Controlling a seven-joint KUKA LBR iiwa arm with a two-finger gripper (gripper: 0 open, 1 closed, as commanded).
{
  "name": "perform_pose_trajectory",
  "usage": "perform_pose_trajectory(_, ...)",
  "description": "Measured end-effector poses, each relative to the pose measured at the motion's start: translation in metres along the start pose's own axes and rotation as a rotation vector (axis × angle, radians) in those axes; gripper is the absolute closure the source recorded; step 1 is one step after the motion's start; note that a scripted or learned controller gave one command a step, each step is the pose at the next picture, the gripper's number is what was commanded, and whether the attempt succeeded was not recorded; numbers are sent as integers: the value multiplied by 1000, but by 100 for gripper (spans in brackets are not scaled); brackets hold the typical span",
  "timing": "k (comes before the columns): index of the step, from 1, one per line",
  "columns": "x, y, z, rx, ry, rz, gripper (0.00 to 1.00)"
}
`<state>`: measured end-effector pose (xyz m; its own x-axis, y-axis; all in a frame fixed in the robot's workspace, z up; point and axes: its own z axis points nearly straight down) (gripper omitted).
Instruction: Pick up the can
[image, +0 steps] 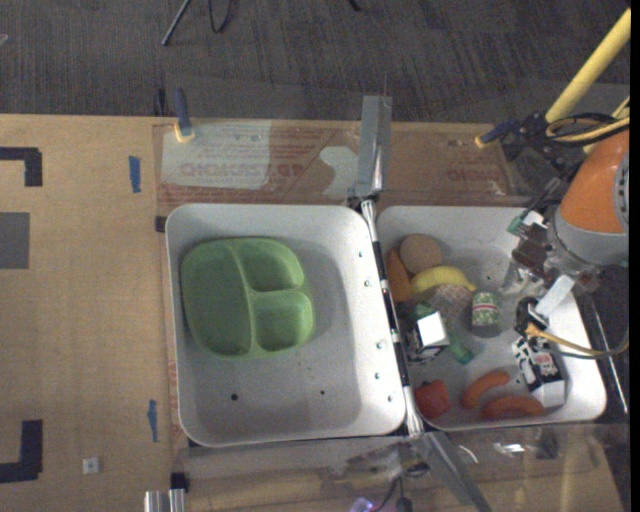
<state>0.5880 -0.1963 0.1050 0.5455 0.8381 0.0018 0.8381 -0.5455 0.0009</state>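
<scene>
The can (487, 311) is a small cylinder with a grey lid and a green label. It stands upright near the middle of the right bin (490, 228). My gripper (522, 268) hangs over the right part of that bin, a little right of and behind the can, and apart from it. Nothing shows between the gripper and the can.
Around the can lie a brown potato (421, 250), a banana (443, 277), a carrot (398, 275), a white box (430, 331), a red fruit (432, 398) and two orange sausages (484, 386). The left bin (300, 410) holds a green divided plate (248, 295).
</scene>
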Motion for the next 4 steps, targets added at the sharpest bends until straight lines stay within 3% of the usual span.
perform_pose_trajectory(1,15,29,-115,-1,-2,119,100)
perform_pose_trajectory(2,16,29,-114,1,-3,119,0)
perform_pose_trajectory(3,2,8,15,9,2,254,0)
perform_pose_trajectory(4,51,49,20,3,-4,250,0)
